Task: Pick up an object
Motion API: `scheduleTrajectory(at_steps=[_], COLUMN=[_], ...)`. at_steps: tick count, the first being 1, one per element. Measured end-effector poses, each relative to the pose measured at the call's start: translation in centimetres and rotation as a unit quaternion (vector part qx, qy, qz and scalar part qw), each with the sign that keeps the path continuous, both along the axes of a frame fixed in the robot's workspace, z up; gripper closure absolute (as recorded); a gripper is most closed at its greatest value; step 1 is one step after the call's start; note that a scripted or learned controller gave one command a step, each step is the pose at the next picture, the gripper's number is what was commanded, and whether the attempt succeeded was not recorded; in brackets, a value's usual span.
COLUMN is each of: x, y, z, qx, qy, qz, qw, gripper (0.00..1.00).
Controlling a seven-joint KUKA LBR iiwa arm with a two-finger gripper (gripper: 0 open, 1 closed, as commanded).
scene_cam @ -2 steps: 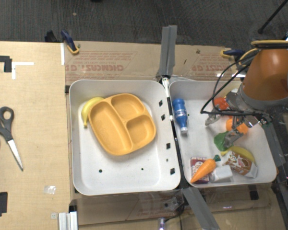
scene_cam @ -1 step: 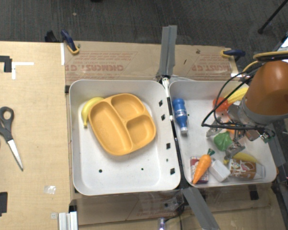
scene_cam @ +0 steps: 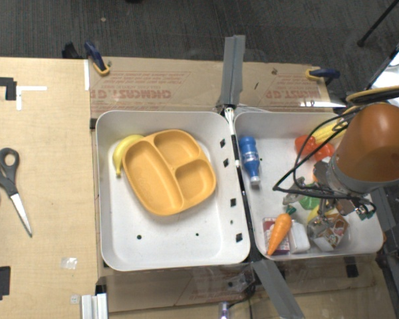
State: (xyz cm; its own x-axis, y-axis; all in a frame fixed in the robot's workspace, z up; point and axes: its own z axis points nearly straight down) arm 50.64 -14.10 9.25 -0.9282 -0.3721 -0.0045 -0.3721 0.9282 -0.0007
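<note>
My grey arm with its orange band (scene_cam: 376, 145) comes in from the right and hangs over the right-hand shallow white bin (scene_cam: 279, 138), so bulky from above that it hides my gripper (scene_cam: 329, 208) down among the clutter; whether it is released, clenched or grasping something, I cannot tell.

The left-hand shallow white bin (scene_cam: 166, 244) holds a divided orange plastic plate (scene_cam: 167, 171), lying flat near the middle, and a yellow banana (scene_cam: 122, 150) tucked against the plate's upper left rim. Neither is near me, so I judge they are not my target.

In my bin, a blue plastic bottle (scene_cam: 249, 157) lies lengthwise along the left wall, well apart from my wrist. An orange toy carrot with a green top (scene_cam: 278, 234) leans near the front, touching a small white packet (scene_cam: 298, 240). Beside those sits a crumpled clear wrapper (scene_cam: 327, 232), just under my wrist, and probably what I am going for.

Red and yellow bits (scene_cam: 312, 145) lie at the back.
</note>
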Motion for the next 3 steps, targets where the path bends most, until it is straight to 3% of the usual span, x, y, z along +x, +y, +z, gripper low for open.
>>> scheduleTrajectory(at_steps=[1,2,3], x=[7.0,4.7,10.0], y=[-4.6,-0.6,0.0], z=[0.1,0.0,0.1], qx=[-0.0002,0.0004,-0.0004], qy=[-0.001,0.001,-0.001], qz=[-0.055,-0.049,-0.004], qw=[0.9985,0.9988,1.0000], gripper=[0.00,0.00,0.00])
